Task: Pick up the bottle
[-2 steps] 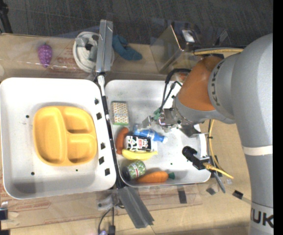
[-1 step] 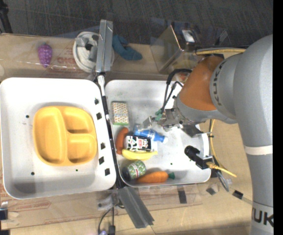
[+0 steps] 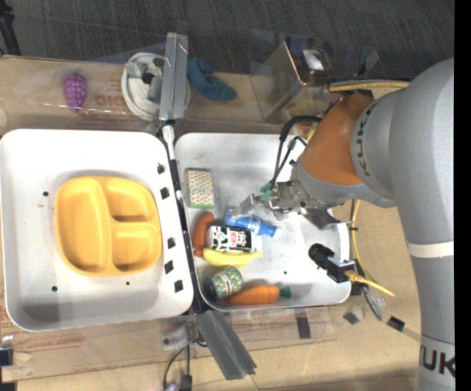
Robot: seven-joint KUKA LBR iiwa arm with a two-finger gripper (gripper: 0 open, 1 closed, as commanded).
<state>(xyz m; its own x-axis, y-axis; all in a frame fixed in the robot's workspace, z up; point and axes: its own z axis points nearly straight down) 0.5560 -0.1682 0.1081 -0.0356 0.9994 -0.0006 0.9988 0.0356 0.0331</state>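
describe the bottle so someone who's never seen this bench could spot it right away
Look in the right white bin, the one without the yellow tray. Near its middle, just below the robot's hand, the bottle lies on its side, clear with a blue label. It sits just above the black-and-white carton and banana, the only see-through item there.

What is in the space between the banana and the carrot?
A small round green ball sits there, seen from the camera above. It lies just below the banana and beside the left end of the carrot, in the right bin.
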